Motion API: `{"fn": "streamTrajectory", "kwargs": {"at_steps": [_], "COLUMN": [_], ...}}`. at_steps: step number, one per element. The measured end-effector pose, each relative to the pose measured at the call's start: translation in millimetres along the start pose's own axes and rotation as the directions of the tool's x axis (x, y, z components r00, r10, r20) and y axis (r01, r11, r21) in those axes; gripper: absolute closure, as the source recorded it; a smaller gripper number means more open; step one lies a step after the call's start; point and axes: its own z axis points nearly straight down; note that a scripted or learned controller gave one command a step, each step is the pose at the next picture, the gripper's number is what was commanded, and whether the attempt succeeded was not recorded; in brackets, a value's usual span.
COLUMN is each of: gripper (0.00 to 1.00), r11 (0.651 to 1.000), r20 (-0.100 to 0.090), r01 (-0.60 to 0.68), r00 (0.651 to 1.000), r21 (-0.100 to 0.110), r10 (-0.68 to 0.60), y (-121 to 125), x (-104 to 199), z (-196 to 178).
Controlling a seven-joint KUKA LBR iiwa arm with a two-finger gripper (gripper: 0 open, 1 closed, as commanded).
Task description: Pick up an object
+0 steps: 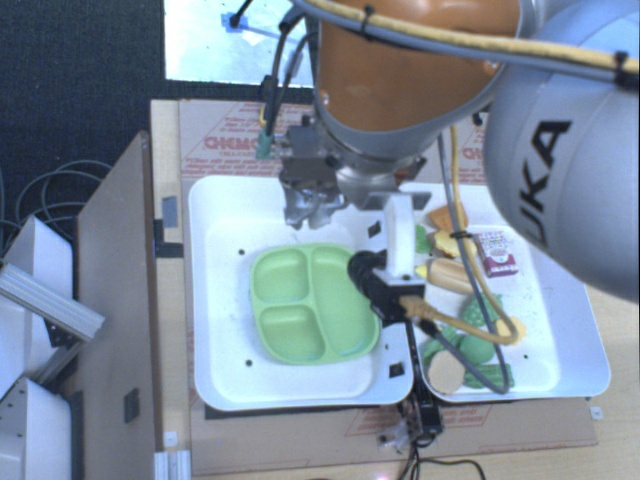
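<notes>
A light green plate (310,303) with three compartments lies flat in the left bin (215,268). The right bin (570,348) holds several small items: a red and white packet (497,253), a yellow and orange piece (450,273), green toy pieces (480,318) and a tan disc (445,375). My gripper (318,203) hangs over the far part of the left bin, just beyond the plate's far edge. The arm's orange band and grey wrist hide much of it. Nothing from the bins shows in its grasp.
A black connector with a yellow cable (385,293) runs from the arm across the divide between the bins, over the plate's right edge. Both bins rest on cardboard (230,133). A slanted wooden panel (110,298) stands to the left, with cables beyond it.
</notes>
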Motion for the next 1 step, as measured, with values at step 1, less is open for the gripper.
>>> {"fn": "streamTrajectory", "kwargs": {"at_steps": [1], "gripper": [1.00], "r11": [1.000], "r20": [-0.005], "r01": [-0.005], "r00": [1.000], "r21": [-0.008], "r10": [0.004], "y": [0.2], "x": [-0.6], "z": [-103.1]}}
